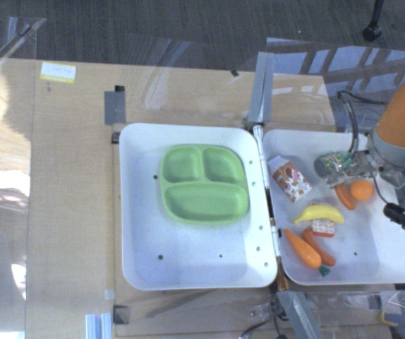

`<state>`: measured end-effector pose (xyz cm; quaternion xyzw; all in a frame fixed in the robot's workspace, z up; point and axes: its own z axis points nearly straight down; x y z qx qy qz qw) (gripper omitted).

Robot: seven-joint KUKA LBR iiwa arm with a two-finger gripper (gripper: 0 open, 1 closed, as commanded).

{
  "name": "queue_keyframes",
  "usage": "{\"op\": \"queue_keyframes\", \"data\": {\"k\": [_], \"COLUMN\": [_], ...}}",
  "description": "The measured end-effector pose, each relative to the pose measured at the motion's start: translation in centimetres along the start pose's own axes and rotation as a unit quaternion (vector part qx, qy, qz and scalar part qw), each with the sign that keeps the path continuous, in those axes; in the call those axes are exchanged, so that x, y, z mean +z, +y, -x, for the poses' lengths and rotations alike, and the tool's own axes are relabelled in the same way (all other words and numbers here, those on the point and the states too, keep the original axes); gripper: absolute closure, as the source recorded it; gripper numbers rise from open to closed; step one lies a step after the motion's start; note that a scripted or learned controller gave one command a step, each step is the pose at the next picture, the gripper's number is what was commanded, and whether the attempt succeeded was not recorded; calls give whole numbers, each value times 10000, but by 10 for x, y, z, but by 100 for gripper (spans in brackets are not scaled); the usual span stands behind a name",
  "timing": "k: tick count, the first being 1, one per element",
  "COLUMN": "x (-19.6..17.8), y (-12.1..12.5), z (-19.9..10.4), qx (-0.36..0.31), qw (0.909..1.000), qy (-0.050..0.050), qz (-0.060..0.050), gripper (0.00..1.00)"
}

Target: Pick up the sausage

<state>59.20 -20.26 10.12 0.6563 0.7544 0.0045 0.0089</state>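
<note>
1. Pale wood table point(68, 189) under a clear sheet carries two shallow white bins side by side: a left bin point(139, 260) and a right bin point(393, 267).
2. A green divided plate point(204, 184) lies in the left bin, well apart from the fingers.
3. The grey arm with its orange band point(403, 115) reaches over the right bin's far right part. Its fingers point(336, 165) sit near the bin's upper middle; whether they are apart or together I cannot tell.
4. The sausage point(318, 248), reddish-brown, lies in the lower middle of the right bin, below the fingers, just beside a carrot point(302, 249).
5. Between the fingers and the sausage lie a banana point(319, 213) and a small red-and-white piece point(322, 227).
6. An orange point(362, 190) with an orange wedge-like piece point(345, 196) sits just below the fingers.
7. A printed snack packet point(291, 179) lies to their left.
</note>
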Motion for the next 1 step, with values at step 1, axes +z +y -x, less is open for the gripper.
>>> {"op": "queue_keyframes", "data": {"k": [1], "x": [-87], "y": [90], "z": [-58], "qx": [-1006], "qw": [9949], "qy": [27], "qz": [-36], "gripper": [100]}}
